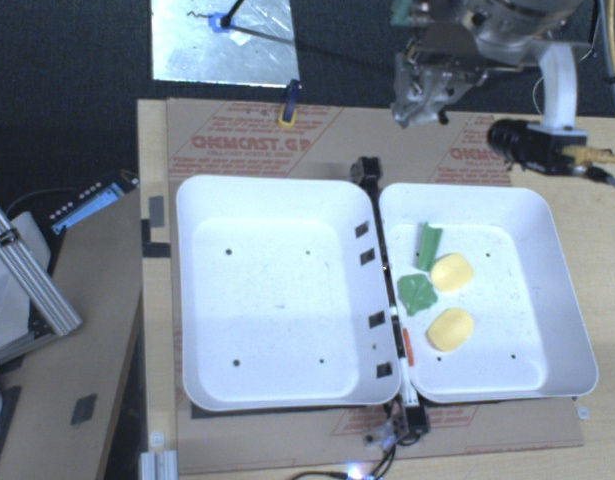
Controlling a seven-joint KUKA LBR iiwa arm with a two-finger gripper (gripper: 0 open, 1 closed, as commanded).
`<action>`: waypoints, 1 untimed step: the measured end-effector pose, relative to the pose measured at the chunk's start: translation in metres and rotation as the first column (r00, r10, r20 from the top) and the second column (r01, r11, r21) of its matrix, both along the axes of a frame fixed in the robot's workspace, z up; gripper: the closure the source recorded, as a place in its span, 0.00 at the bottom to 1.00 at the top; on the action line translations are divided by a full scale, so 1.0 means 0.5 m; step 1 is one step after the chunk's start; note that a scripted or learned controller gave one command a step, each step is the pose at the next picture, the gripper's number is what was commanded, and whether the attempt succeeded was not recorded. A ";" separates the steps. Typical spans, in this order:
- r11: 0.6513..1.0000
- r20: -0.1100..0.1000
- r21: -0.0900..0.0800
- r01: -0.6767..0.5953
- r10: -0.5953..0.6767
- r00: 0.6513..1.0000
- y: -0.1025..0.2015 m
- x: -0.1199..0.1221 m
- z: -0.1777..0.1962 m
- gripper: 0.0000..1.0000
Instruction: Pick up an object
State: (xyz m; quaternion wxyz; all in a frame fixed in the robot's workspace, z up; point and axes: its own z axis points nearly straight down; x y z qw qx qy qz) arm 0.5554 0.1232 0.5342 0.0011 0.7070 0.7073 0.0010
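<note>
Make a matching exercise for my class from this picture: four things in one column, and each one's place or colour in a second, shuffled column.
Things:
1. green stick
2. upper yellow piece
3. end effector
4. left bin

Places or colours:
A. white, beside the bin that holds the pieces
B. above the bench, beyond the right bin's far edge
C. nearest the right bin's far wall
D. between the stick and the lower yellow piece

Pairs: 1-C, 2-D, 3-B, 4-A
</note>
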 end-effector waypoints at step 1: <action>1.000 -0.002 0.002 -0.009 0.009 1.000 0.071 -0.113 0.003 1.00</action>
